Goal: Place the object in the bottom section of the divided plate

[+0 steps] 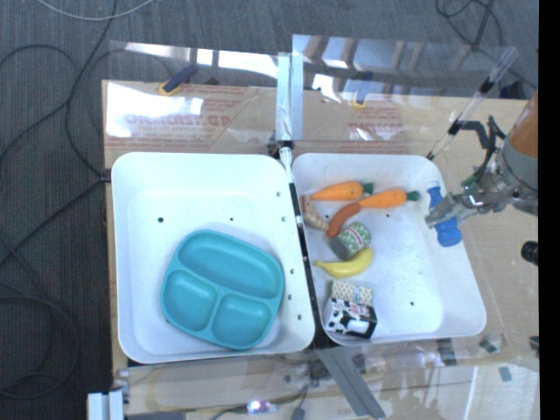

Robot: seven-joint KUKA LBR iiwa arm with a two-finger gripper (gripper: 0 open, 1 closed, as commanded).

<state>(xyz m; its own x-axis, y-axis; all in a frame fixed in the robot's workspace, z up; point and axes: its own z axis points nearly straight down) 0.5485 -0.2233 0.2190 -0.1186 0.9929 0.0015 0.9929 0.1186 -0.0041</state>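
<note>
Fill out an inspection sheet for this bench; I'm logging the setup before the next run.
Surface: two shallow white bins side by side, left bin, right bin.
Job's things: teal divided plate in the left bin, nothing on it.
Clutter: right bin holds two carrots, a banana, a black-and-white carton and a blue item by the right wall.
Grippers: gripper at the right bin's right edge; finger state unclear.
Cables: loose cables on the carpet.
Surroundings: dark carpet, clear panels behind the bins.
</note>
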